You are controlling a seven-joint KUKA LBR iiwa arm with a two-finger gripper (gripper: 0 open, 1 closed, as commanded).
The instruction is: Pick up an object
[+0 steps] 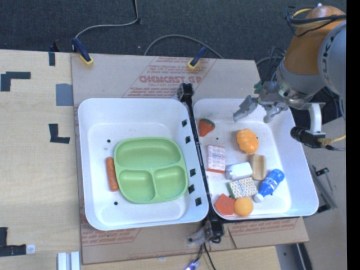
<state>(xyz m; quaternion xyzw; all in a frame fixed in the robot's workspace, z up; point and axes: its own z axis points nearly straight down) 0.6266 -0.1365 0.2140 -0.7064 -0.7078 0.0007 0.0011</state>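
Grey splayed end effector (257, 111), metallic

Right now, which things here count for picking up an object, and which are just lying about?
For the job: gripper, open, above the right bin; orange toy, blue bottle, strawberry, white block.
Lying about: green tray, carrot, cables.

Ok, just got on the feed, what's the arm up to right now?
The gripper hangs open over the far edge of the right bin, with nothing between its fingers. The toys lie loose in that bin: a yellow-orange fruit nearest the gripper, a strawberry and a blue bottle. The left bin has a green tray and a carrot.
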